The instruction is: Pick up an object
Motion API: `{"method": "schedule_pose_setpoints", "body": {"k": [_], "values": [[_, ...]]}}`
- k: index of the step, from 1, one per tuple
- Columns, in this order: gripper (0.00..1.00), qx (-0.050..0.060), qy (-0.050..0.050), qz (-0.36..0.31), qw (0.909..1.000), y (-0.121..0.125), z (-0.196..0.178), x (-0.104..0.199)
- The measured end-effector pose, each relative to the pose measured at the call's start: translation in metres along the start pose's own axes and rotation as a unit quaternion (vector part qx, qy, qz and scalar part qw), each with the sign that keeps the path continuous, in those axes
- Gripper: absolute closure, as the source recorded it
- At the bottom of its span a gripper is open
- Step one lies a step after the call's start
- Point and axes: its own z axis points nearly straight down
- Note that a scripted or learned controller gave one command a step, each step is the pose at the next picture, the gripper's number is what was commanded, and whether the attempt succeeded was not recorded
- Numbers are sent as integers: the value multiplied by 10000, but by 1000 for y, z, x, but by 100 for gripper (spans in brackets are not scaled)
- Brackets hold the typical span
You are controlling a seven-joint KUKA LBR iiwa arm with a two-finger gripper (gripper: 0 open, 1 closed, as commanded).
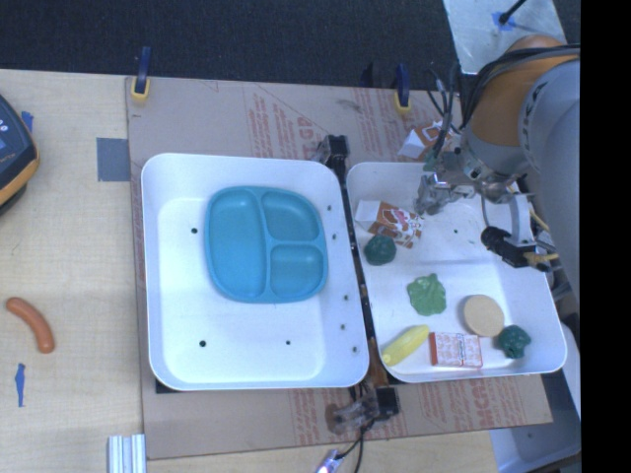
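Over the right bin (552,358) we see the tool (431,197) hanging near the far wall, with a small brown-and-white packet (397,224) just below and to its left. Whether its fingers stand wide or narrow we cannot tell; they blur into the wrist hardware. We judge the step as the approach, with nothing lifted yet. The packet looks like the nearest target, and a dark green ball (380,250) sits just beyond it, so the next move calls for a short shift left and a clean descent. Farther toward us from the tool lie a pale green piece (427,295), a tan disc (483,315), a yellow piece (405,345), a red-and-white box (456,350) and a dark green lump (513,341). The bin's dividing wall runs close on the packet's far side, leaving little room there; the middle of the bin floor offers more.
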Motion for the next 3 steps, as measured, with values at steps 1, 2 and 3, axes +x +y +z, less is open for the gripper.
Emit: {"method": "schedule_pose_setpoints", "body": {"k": [1, 2, 3], "values": [[0, -33, -15, 15, 10000, -5, -103, -45], [0, 3, -1, 1, 10000, -115, -79, 52], [0, 2, -7, 16, 10000, -120, -61, -8]]}}
